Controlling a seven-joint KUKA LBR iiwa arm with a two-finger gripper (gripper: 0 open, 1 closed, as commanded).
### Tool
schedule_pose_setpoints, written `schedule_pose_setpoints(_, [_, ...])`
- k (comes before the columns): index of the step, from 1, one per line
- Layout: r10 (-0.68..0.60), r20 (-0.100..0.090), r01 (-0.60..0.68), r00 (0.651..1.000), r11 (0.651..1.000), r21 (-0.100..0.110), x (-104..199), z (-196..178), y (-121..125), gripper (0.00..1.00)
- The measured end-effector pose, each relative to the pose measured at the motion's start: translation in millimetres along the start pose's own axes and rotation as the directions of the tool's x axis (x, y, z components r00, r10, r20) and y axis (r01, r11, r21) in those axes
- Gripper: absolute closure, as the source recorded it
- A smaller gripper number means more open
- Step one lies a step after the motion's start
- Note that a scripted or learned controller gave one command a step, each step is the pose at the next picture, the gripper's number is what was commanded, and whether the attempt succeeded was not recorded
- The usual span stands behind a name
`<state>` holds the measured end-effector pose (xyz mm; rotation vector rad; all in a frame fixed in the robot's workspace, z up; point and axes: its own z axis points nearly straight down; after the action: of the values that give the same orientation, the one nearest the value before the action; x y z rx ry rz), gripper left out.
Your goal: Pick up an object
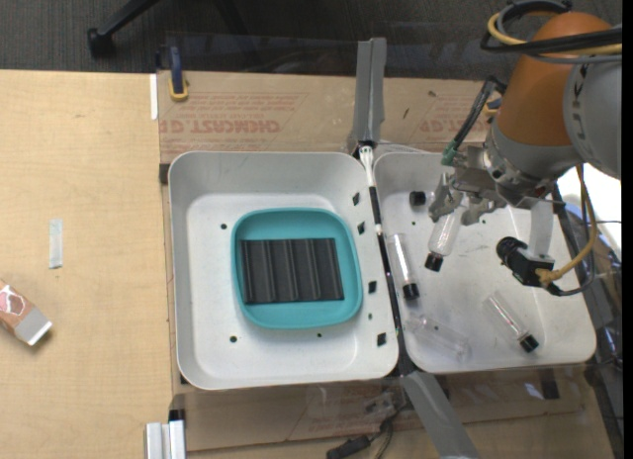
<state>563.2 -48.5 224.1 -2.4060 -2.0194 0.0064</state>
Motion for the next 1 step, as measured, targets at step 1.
schedule_pose_setpoints(1, [0.06, 0.001, -0.06, 0.998, 0.998, 0.002, 14.9, 34.3, 42.1, 1.0])
